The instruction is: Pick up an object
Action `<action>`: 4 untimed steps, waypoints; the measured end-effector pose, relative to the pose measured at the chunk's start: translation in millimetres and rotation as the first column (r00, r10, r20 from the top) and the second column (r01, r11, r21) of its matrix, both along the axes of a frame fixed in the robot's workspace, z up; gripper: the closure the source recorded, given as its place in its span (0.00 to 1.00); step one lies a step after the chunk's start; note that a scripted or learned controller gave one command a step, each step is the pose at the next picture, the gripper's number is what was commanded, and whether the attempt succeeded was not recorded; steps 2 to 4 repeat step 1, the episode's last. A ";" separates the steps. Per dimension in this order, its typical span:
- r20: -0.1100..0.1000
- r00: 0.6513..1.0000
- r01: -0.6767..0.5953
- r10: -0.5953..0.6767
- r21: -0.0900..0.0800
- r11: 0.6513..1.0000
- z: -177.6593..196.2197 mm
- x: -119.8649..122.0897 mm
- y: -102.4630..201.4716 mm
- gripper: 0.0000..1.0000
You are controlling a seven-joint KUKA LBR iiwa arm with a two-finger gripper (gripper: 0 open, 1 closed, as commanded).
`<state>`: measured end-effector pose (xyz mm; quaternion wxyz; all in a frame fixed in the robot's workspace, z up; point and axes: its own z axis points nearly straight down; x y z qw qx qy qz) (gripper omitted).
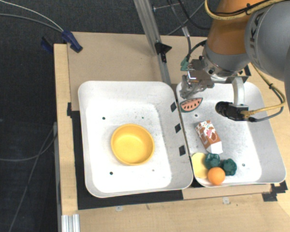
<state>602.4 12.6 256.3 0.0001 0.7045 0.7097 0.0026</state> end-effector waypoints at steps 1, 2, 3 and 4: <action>-0.001 1.000 0.001 -0.001 0.000 1.000 5.8 13.5 51.1 1.00; -0.001 1.000 0.001 -0.001 0.000 1.000 5.8 13.5 51.1 1.00; -0.001 1.000 0.001 -0.001 0.000 1.000 5.8 13.5 51.1 1.00; -0.001 1.000 0.001 -0.001 0.000 1.000 5.8 13.5 51.1 1.00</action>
